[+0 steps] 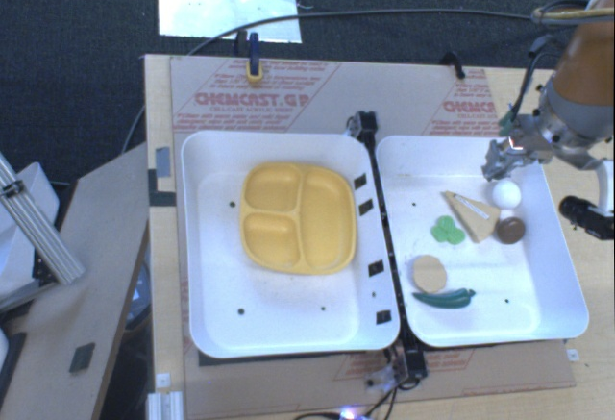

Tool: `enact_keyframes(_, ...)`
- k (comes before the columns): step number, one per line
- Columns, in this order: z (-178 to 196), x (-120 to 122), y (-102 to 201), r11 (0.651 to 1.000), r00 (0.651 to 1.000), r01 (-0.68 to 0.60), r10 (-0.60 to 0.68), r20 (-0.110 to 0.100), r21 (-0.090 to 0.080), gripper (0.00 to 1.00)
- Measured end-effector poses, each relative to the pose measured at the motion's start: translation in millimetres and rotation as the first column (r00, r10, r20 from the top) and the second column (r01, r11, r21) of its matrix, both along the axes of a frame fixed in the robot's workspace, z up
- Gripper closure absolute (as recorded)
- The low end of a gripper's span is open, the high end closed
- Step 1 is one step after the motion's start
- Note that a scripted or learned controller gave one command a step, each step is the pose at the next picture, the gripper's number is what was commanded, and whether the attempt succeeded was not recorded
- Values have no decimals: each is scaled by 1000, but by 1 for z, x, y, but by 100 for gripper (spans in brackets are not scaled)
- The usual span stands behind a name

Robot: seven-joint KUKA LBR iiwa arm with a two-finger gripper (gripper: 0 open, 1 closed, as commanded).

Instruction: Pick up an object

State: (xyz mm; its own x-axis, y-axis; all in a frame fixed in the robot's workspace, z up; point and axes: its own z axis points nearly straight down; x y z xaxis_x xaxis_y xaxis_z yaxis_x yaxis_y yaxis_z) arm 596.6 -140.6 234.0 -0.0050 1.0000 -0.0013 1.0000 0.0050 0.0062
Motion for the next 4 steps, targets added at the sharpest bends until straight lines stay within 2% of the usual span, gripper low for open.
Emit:
enact_keyframes(1,9,-12,51,1000,1000,-3,3,-4,2,100)
enact_keyframes(2,5,-13,103,1000,1000,-4,4,-5,2,100)
enact_keyframes(3,0,-25,144,1000,1000,-4,4,-6,3,100)
enact_keyframes(4,3,-30,201,1000,1000,-5,5,-4,3,100)
